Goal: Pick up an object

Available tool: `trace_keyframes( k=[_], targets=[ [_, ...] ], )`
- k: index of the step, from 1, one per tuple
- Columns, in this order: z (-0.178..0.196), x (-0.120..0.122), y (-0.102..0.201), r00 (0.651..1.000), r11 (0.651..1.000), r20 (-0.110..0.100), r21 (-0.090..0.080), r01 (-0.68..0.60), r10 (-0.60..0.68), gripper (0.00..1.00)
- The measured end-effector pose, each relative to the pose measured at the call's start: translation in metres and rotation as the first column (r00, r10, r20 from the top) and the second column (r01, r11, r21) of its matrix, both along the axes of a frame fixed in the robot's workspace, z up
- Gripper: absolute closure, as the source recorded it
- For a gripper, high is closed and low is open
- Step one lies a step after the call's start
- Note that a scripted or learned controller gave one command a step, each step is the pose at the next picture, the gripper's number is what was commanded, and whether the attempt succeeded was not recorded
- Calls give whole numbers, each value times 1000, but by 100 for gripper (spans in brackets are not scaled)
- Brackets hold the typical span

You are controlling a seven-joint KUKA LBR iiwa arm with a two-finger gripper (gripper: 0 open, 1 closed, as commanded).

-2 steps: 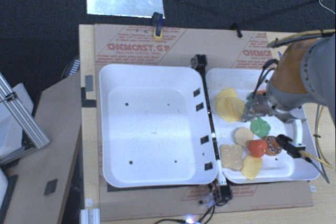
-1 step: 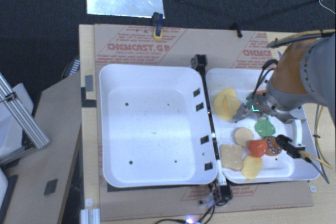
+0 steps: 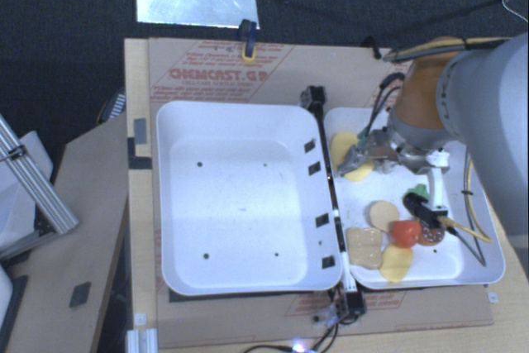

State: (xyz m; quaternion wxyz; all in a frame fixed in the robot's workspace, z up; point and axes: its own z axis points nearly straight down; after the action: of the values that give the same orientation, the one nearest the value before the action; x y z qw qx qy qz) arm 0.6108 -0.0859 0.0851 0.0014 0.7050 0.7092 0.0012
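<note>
Arm: grey KUKA arm (image 3: pixel 479 103) enters from the right, orange band above the wrist, forearm angled down and leftward over the right bin (image 3: pixel 475 269).
Claw: the claw (image 3: pixel 359 161) sits low at the right bin's upper-left area, just beside the divider between the bins; whether it is parted or closed cannot be told.
Yellow pieces: two pale yellow items (image 3: pixel 345 149) lie at the claw tip, touching or under it; contact not clear enough to call a grip.
Other contents of right bin: round beige disc (image 3: pixel 383 215), tan slice (image 3: pixel 364 247), yellow wedge (image 3: pixel 397 263), red piece (image 3: pixel 405 232), dark green item (image 3: pixel 416 196), all toward the bin's near side.
Left bin: white bin (image 3: pixel 173 202), left of the right bin, edges touching.
Worktop: the worktop (image 3: pixel 215 70) carries both bins.
</note>
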Motion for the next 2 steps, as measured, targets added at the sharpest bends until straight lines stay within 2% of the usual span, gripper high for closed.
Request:
trace_keyframes(
  k=[1,2],
  targets=[
    [0,-7,-48,1000,1000,-1,-1,6,-6,0],
    [0,22,-64,1000,1000,0,0,1,-1,0]
  ],
)
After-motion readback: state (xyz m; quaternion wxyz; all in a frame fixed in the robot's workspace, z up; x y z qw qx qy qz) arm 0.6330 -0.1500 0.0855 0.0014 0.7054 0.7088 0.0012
